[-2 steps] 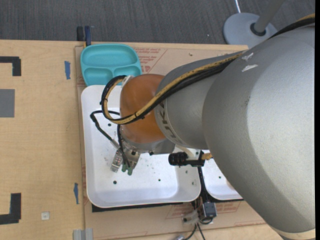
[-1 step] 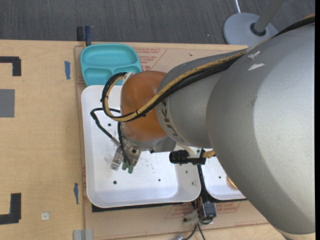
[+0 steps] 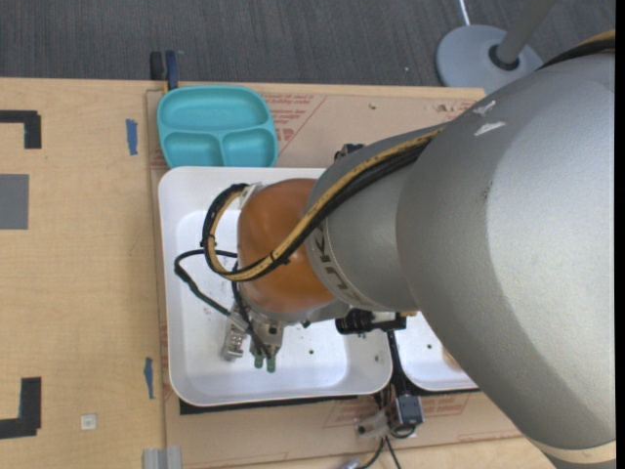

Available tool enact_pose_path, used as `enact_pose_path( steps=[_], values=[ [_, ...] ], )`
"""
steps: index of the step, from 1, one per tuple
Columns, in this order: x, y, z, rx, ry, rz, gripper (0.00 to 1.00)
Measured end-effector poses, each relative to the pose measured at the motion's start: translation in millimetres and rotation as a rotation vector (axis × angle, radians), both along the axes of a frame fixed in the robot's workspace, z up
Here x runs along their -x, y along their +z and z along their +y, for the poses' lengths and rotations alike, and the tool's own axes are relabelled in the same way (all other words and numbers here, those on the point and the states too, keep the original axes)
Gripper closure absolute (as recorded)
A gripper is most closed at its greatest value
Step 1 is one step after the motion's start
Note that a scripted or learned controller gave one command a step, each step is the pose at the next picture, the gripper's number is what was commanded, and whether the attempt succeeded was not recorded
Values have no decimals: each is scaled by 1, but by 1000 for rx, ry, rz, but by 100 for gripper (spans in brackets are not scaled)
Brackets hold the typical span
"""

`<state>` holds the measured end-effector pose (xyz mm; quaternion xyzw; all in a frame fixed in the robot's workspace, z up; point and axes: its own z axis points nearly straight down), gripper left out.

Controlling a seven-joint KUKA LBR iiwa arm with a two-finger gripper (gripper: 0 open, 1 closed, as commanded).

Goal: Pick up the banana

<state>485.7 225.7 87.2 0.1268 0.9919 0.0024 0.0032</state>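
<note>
No banana can be made out; much of the left bin (image 3: 186,360) floor is covered by the arm (image 3: 469,252), so whatever lies beneath cannot be judged. The gripper (image 3: 256,345) hangs low over the near part of this bin, its green-tipped fingers (image 3: 264,362) pointing at the white floor. Whether they are spread or closed cannot be told, and nothing is visibly held between them. A small metallic part sits just left of the fingers, too small to identify.

The orange band (image 3: 273,237) above the wrist sits over the bin's centre, with black and yellow cables (image 3: 210,237) looped round it. The grey arm body spans the right of the scene and hides most of the right bin (image 3: 425,364), of which only a near corner shows.

Both bins rest on a cardboard sheet (image 3: 391,115) laid on a wooden bench (image 3: 78,262) marked with black and blue tape. A teal divided tray (image 3: 217,125) lies just beyond the left bin. Dark carpet (image 3: 293,18) runs along the far edge, bearing a grey round stand base (image 3: 479,55), partly cut off by the arm.
</note>
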Motion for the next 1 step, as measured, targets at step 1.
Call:
enact_pose_path(
  steps=[1],
  values=[
    [0,0,-1,1,-1,-1,0]
  ],
)
